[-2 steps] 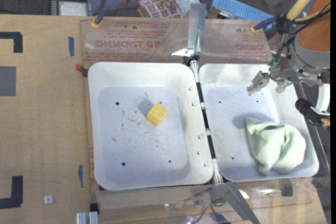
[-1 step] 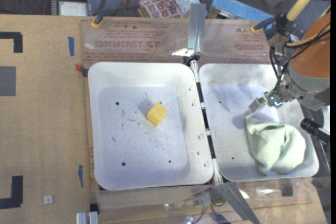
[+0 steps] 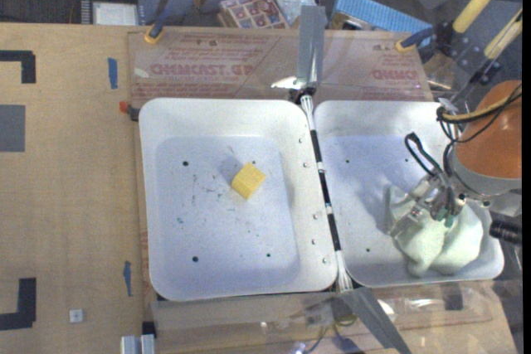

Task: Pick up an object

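Yellow block (image 3: 248, 181) lies alone near the middle of the left white bin (image 3: 166, 137), turned at an angle to the bin walls. Well apart from it, the gripper (image 3: 412, 215) is low in the right white bin (image 3: 357, 128), just above a pale, soft-looking white-green lump (image 3: 440, 244) near that bin's lower right corner. Whether the jaws are released or clenched cannot be told. A black cable (image 3: 419, 152) loops beside the wrist, under the orange band (image 3: 495, 145).

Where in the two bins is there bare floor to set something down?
Left bin: bare floor all round the yellow block near its middle. Right bin: its far and left parts are bare. Its near right corner is crowded by the gripper and pale green object.
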Available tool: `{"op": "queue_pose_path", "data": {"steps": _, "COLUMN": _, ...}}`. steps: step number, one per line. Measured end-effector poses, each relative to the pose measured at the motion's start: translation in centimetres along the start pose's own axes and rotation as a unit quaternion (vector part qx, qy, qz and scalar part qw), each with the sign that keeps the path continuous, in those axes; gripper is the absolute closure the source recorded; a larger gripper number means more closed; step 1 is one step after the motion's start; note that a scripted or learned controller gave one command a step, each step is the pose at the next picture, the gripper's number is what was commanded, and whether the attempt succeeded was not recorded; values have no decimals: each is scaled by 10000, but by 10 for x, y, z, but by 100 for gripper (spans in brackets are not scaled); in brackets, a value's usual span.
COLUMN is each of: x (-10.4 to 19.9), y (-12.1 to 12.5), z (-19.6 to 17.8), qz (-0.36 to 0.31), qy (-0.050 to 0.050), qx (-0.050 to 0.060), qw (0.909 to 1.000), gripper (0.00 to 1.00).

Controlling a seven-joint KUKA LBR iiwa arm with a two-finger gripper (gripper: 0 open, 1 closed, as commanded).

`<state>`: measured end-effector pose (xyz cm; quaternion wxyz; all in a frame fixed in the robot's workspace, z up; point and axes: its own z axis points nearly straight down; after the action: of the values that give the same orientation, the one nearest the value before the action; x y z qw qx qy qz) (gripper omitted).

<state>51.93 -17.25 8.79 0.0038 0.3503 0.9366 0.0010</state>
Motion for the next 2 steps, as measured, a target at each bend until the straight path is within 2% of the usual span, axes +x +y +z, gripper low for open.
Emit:
{"op": "queue_pose_path", "data": {"steps": 1, "x": -2, "y": 1, "z": -12, "qz": 8, "qy": -35, "qx": -17, "qw": 10000, "gripper": 100}}
{"op": "queue_pose_path", "data": {"steps": 2, "x": -1, "y": -32, "z": -105, "qz": -2111, "qy": 8, "qx": 6, "qw": 9775, "gripper": 100}}
